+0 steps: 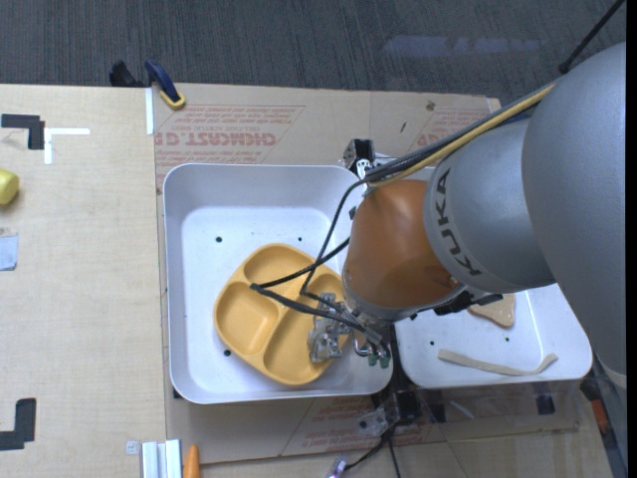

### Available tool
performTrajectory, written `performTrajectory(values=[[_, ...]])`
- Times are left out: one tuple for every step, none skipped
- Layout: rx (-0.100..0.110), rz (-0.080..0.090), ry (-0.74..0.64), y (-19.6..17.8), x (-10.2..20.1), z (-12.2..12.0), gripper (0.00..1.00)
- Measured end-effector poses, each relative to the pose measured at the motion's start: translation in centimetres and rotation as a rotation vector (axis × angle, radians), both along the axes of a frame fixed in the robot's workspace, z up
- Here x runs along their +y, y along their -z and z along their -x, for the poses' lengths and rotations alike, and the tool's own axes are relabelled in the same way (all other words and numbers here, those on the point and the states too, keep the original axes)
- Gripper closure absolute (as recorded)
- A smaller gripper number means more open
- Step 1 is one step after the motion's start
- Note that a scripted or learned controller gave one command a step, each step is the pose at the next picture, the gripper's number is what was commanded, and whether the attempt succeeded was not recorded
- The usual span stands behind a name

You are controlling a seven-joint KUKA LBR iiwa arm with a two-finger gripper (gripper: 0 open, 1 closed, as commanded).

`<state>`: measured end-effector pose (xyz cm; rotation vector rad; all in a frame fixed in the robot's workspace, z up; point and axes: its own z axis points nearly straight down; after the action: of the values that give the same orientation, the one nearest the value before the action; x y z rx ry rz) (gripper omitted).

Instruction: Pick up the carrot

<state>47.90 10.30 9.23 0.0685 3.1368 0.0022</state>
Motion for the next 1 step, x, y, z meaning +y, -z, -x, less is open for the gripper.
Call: performTrajectory(values=[[0.004,0.002,0.195,-5.06,6.58,0.13,1.0]])
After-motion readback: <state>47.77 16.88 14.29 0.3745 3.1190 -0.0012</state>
